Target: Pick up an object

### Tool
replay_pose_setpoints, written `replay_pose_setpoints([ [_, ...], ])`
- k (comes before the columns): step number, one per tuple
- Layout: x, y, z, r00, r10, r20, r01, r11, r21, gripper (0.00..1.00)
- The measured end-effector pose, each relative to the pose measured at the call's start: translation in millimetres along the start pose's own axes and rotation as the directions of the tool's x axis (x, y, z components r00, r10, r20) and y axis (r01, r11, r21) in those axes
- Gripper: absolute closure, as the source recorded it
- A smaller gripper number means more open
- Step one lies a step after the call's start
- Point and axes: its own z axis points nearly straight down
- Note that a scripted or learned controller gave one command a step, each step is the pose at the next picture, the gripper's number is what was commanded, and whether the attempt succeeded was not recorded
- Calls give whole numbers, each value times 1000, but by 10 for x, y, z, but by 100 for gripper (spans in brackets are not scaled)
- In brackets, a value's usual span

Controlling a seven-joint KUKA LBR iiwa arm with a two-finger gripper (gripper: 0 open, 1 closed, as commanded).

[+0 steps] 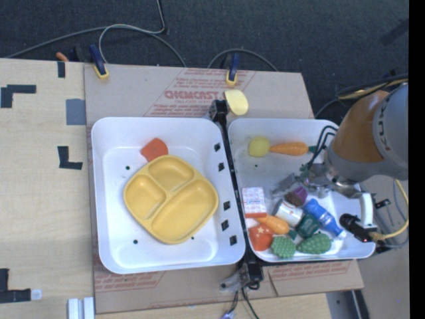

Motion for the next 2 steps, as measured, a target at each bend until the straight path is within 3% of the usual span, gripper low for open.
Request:
replay_pose_setpoints([
  [1, -11, 12, -104, 1000, 0, 5, 0, 1000, -5, 100],
  [2, 1224, 759, -995, 1000, -4, -2, 4, 1000, -2, 100],
])
